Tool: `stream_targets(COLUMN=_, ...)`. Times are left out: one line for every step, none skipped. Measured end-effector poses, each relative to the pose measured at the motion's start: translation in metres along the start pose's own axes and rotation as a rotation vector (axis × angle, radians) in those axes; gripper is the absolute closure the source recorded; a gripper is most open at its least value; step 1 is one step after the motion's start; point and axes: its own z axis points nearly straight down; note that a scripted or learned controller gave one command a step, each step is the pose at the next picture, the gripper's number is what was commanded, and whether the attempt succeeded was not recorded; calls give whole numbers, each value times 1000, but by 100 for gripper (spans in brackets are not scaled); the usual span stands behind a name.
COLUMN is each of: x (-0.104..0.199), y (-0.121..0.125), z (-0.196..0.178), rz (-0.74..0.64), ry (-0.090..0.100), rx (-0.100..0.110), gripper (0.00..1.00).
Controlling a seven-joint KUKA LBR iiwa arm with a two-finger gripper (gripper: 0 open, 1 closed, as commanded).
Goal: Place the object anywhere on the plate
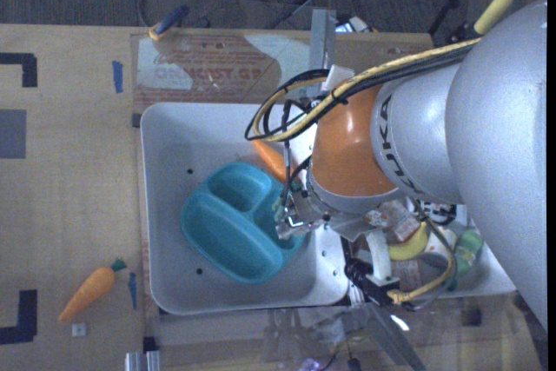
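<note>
A teal divided plate (pixel 230 226) lies in the left white bin (pixel 165 187), toward its right half. Just beyond the plate's far right edge an orange carrot-like object (pixel 269 157) pokes out from under the arm, and most of it is hidden. My gripper (pixel 289 219) hangs low over the plate's right rim, below the orange wrist band (pixel 347 152). The wrist and its cables cover much of the gripper.
A toy carrot (pixel 87 292) lies on the bench left of the left bin. The right bin holds a banana (pixel 408 244) and several small items, mostly under the arm. A clear plastic sheet (pixel 217 69) lies behind the bins.
</note>
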Motion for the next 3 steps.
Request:
stream_targets(x=104, y=24, z=-33, rz=84, ry=-1, rx=-2, gripper=100)
stream_targets(x=106, y=40, z=-82, rz=-90, ry=-2, rx=-4, gripper=100)
stream_targets(x=90, y=25, z=-83, rz=-164, ry=-2, rx=-1, gripper=100)
